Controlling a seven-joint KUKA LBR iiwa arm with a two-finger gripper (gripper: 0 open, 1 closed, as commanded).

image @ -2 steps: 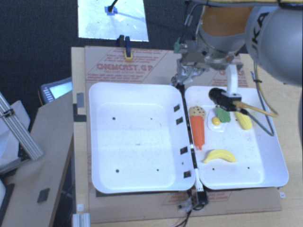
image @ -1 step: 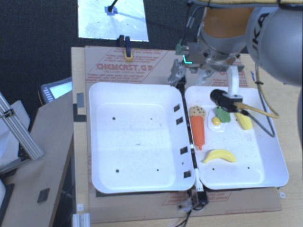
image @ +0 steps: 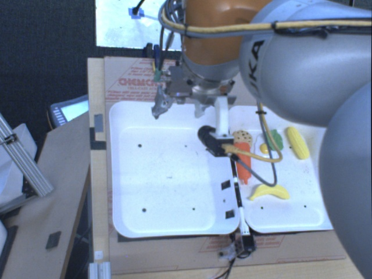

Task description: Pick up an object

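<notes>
Judging by their looks, the likeliest things to pick are toy foods, probably light, stiff plastic with smooth, somewhat slippery skins and little risk of breakage. The yellow banana [image: 269,193] lies flat and apart from its neighbours near the front of the right bin [image: 290,226]. Its curved middle seems the best place to close across, since the tapered ends would likely slide out. The orange carrot [image: 244,166] lies lengthwise just beside the wall shared by the two bins, so there is little room on that side; a grip across its thicker upper part would suit it better than one at the point. The yellow corn cob [image: 297,143] sits towards the back of the same bin, stout and easy to span across its width. Near it are a small green piece [image: 275,138] and a round, speckled brown piece [image: 243,136] at the carrot's top end; the latter looks flat and awkward to pinch.

All five lie in the right bin. The left bin [image: 168,179] shows a bare white floor with a few dark specks. The claw [image: 158,110] hangs over that bin's far rim, well apart from every toy; whether it is released or clenched I cannot tell. Both bins rest on a printed cardboard sheet [image: 131,80] on the worktop [image: 64,214].
</notes>
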